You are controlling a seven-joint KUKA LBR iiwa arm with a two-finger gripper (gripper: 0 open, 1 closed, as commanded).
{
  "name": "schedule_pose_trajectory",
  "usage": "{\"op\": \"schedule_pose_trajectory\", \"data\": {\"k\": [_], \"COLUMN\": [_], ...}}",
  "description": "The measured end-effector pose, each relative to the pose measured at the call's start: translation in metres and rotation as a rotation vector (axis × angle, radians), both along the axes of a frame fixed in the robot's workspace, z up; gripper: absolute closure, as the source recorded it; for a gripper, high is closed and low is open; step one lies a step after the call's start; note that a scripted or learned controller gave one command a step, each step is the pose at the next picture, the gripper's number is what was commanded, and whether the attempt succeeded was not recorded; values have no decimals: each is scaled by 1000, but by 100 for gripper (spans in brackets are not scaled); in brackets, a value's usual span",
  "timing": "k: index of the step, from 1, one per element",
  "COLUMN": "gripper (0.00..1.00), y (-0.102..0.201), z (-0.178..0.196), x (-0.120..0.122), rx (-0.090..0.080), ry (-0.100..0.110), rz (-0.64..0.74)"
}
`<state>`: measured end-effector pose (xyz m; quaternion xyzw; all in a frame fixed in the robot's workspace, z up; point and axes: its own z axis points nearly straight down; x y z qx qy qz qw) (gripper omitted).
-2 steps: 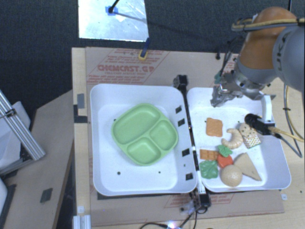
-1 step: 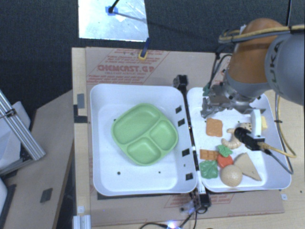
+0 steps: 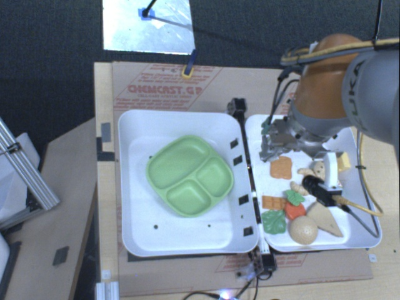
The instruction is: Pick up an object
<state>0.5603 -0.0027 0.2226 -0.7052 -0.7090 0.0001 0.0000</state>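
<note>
The right bin (image 3: 369,230) holds several toy food pieces. An orange waffle-like slab (image 3: 281,167) lies near its left side. Below that are a small orange square (image 3: 273,202), a green leaf piece (image 3: 294,197), a red-orange piece (image 3: 295,210), a dark green leafy piece (image 3: 272,221), a beige ball (image 3: 303,230) and a beige cone (image 3: 329,219). My gripper (image 3: 272,149) hangs low over the bin's upper left part, just above and left of the orange slab. I see nothing held in it.
The left bin (image 3: 134,230) carries a light green divided plate (image 3: 189,175). A yellow block (image 3: 344,161) and a small beige figure (image 3: 316,169) lie right of the gripper. A black-clipped wall (image 3: 245,167) separates the bins. The grey arm (image 3: 350,92) covers the right bin's upper part.
</note>
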Motion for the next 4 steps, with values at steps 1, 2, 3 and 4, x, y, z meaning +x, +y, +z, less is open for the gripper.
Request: {"op": "schedule_pose_trajectory", "data": {"k": [1, 2, 3, 4], "gripper": [100, 100, 100, 100], "y": [11, 10, 9, 11], "z": [11, -2, 12, -7], "x": [-8, -16, -9, -6], "rx": [1, 0, 1, 0], "ry": [-2, 0, -2, 1], "rz": [1, -4, -2, -3]}}
